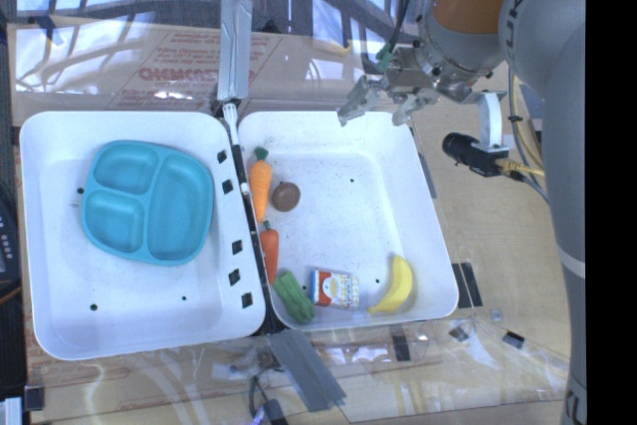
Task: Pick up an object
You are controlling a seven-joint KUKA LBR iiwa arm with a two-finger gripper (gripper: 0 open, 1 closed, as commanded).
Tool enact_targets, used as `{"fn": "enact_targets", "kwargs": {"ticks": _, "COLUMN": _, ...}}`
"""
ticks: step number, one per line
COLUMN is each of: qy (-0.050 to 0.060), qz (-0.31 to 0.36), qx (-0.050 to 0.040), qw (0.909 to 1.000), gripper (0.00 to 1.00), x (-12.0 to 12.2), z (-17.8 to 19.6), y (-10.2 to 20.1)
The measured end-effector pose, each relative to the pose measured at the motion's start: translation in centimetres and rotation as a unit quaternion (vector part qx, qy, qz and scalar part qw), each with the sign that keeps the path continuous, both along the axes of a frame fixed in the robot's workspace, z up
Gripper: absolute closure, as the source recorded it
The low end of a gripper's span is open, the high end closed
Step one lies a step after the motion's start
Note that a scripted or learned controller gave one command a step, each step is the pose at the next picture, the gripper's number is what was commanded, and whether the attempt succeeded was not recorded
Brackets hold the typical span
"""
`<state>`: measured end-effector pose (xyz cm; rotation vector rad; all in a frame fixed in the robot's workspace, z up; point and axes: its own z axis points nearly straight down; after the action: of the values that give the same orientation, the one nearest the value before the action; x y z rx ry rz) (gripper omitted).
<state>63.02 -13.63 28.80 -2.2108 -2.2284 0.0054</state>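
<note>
**Gripper above the right bin's far edge**

The gripper [378,107], fingers apart and holding nothing, hangs at upper centre of the frame. Below in the right bin [398,164] lie two carrots [260,186], a brown ball [286,196], a green vegetable [294,296], a small carton [334,289] with unreadable print, and a yellow banana [396,286]. "KUKA" marks the arm [532,0].

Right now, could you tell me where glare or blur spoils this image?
In the camera view, window-like reflections streak the clear sheet behind the bins; the white bins are evenly lit with soft shadows, so the banana and carrots read clearly; the gripper is slightly soft-edged.
</note>
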Motion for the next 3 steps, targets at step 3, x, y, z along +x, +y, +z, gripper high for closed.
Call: {"fn": "enact_targets", "kwargs": {"ticks": 3, "qy": 0.001, "qz": 0.172, "qx": 0.0019, "qw": 0.9852, "gripper": 0.00, "x": -12.3, "z": -13.4, "y": 3.6}}
